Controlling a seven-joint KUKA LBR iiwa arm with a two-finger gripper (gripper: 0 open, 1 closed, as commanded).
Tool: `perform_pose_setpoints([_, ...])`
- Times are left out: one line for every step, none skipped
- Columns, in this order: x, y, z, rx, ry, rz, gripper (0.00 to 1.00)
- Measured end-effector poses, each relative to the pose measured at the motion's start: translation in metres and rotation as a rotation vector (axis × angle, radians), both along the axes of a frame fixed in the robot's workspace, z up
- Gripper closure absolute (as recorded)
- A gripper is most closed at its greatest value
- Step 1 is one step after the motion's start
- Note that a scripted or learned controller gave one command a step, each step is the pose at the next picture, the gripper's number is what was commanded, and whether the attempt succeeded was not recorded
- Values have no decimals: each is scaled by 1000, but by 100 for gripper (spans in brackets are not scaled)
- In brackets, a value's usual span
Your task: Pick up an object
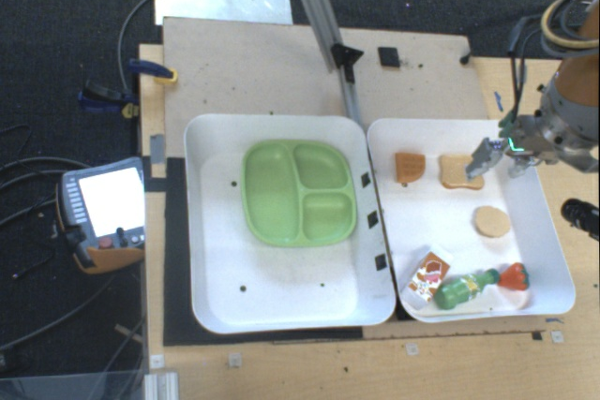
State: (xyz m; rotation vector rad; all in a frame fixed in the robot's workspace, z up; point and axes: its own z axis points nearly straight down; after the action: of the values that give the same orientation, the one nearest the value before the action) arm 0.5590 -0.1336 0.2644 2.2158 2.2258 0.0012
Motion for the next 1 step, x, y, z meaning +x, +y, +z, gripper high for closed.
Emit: perform_pose_setpoints([0, 0, 0, 0, 0, 0, 0])
